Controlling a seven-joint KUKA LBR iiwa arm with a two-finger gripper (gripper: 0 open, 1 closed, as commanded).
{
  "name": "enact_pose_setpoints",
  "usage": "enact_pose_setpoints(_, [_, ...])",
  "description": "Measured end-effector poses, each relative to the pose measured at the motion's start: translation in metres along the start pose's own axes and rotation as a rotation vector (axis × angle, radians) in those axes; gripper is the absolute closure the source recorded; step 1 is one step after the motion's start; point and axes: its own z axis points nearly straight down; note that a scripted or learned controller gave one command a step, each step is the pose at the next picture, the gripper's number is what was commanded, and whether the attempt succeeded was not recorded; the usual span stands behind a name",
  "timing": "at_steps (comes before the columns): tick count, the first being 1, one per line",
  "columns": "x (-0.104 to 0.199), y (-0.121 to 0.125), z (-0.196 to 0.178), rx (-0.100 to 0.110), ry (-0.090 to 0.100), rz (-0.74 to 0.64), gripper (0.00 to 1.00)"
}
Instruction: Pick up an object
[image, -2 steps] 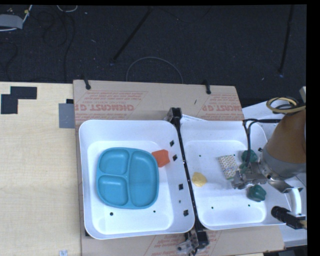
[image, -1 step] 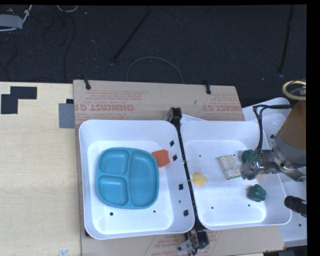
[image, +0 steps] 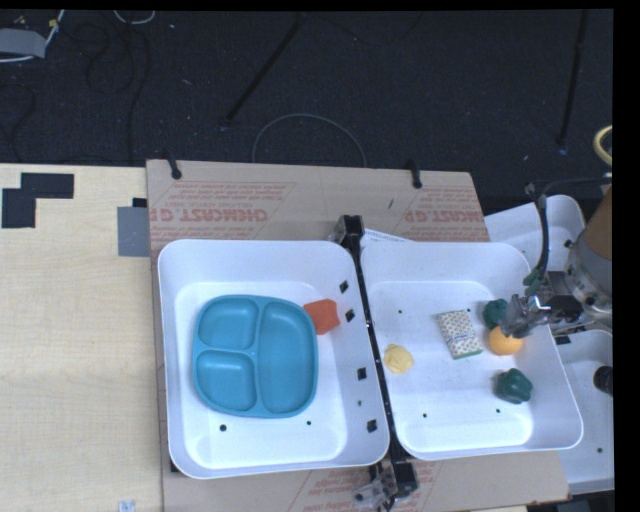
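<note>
In the right bin lie a patterned grey-green sponge block, a pale yellow lump, an orange-yellow ball, a dark green piece and a teal piece partly hidden by the gripper. My gripper hangs at the right bin's right side, right over the orange ball and the teal piece. The left bin holds a blue divided plate and an orange block at the plate's upper right corner.
A black divider clip runs between the two bins. Brown cardboard lies under and behind the bins. The arm's body and cables crowd the right bin's right rim. A light wooden bench top extends to the left.
</note>
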Motion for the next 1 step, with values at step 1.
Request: enact_pose_setpoints(1, [0.0494, 0.0093, 0.0088, 0.006, 0.003, -0.003, 1.0])
